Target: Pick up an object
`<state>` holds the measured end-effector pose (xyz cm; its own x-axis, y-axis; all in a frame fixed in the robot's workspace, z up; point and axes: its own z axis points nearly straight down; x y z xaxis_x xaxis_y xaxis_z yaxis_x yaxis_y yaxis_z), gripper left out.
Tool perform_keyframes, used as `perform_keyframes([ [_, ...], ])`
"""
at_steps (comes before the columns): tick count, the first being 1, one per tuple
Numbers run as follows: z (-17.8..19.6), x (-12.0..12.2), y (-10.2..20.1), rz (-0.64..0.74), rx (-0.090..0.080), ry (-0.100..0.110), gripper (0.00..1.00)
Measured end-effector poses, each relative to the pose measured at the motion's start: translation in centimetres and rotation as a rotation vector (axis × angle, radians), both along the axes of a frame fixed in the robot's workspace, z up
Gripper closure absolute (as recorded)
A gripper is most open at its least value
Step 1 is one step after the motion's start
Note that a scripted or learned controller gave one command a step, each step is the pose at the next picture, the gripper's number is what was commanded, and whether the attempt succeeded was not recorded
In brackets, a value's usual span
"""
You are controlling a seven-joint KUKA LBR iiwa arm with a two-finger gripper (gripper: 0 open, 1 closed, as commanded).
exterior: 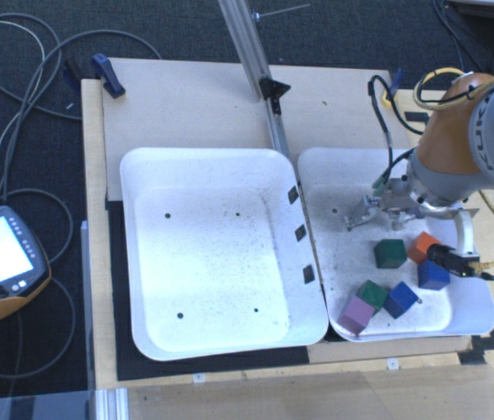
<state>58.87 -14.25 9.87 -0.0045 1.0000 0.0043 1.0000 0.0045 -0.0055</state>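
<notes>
Six small blocks clustered at lower right of the frame, in the right bin (334, 182): dark green block (391, 253), orange block (421, 247), two blue blocks (434, 275) and (401, 298), a second green block (372, 293), purple block (358, 312) against the near rim. Left bin (142, 182) beside it. Gripper (378, 205) just up-left of the cluster, above bare bin floor, nothing visibly held; width of the claw impossible to tell. Blocks probably light, rigid, smooth-faced, not fragile. Dark green block standing most apart, so likely easiest: a pinch across two opposite flat faces, square-on. Blue and orange blocks touching, awkward for a clean grip.
</notes>
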Motion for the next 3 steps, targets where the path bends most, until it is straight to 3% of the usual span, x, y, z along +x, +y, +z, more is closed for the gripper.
perform_keyframes([
  [1,0.1,-4.5,0.9,-0.005,-0.001,0.000,0.00],
  [2,0.1,-7.6,-0.8,-0.007,-0.002,-0.001,0.00],
  [3,1.2,-7.4,-0.7,-0.003,-0.003,-0.007,1.00],
])
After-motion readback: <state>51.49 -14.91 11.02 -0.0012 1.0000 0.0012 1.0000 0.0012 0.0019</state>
